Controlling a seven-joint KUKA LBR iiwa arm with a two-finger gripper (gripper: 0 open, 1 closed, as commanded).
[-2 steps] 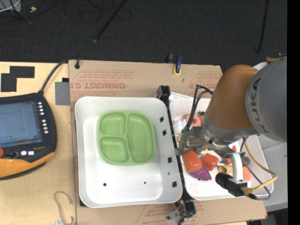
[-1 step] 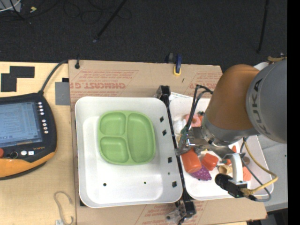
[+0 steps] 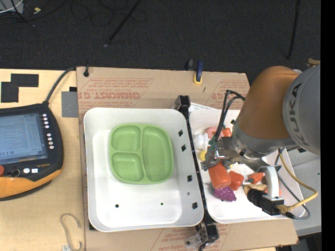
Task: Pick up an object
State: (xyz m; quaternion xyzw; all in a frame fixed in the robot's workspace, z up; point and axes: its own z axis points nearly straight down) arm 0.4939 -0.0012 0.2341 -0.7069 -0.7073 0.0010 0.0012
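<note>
Camera view: the task's things lie in the right bin (image 3: 293, 213), a small heap toward its left half. An orange-red cup (image 3: 220, 177) sits near the bin's middle-left, lying tilted. At 5 o'clock from it, touching or nearly so, is a purple bunch of grapes (image 3: 225, 193). At 3 o'clock from the cup lies a smaller red piece (image 3: 236, 180), and further out at 3 o'clock an orange carrot-like piece (image 3: 255, 179). At 11 o'clock from the cup, near the bin's left wall, are pale white and yellow bits (image 3: 200, 140); too small to name. A pink-red piece (image 3: 212, 133) shows at 12 o'clock, partly under the arm.

The gripper (image 3: 213, 157) hangs just above the cup, at its 12 o'clock, over the heap. Fingers are hidden among cables and toys; whether they are spread or pressed together cannot be told. No object is seen between them.

The arm (image 3: 272, 111), with its orange band, comes in from 3 o'clock and covers the upper right of the right bin. A black-and-white part with a yellow cable (image 3: 267, 195) sits at 4 o'clock from the cup.

Left bin (image 3: 99, 203), at 9 o'clock of the right bin, holds a green divided plate (image 3: 141, 153) in its upper middle. Both bins rest on cardboard (image 3: 131, 88). A control tablet (image 3: 26, 145) lies far out at 9 o'clock on the bench.
</note>
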